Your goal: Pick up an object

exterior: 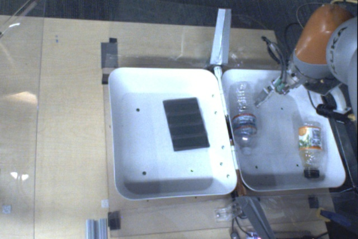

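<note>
While bottles (243, 120) lie binned, claw (267, 95) hovers.

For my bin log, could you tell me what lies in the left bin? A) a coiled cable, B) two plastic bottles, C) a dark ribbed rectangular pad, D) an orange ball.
C: the dark ribbed pad lies flat in the left bin, while both bottles, the clear one and the orange-labelled one, lie in the right bin.
</note>
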`<action>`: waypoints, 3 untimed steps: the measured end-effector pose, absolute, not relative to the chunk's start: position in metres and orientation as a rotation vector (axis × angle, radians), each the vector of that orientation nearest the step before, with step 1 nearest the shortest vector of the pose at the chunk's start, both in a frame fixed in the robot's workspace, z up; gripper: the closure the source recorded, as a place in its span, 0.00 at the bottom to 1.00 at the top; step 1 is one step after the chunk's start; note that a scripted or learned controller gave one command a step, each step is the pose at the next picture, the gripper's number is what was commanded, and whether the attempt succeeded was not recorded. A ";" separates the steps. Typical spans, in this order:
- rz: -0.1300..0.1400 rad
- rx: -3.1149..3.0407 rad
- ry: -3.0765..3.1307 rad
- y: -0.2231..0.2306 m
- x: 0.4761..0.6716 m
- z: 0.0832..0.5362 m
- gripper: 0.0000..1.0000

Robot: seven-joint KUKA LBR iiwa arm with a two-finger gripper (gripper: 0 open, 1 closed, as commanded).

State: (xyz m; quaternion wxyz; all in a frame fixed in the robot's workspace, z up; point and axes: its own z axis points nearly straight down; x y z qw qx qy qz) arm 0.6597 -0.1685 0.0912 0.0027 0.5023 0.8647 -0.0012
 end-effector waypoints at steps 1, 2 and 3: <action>0.004 1.630 2.677 -0.206 0.605 0.126 0.00; 0.006 1.781 2.576 -0.204 0.648 0.139 0.00; 0.005 1.781 2.577 -0.204 0.648 0.139 0.00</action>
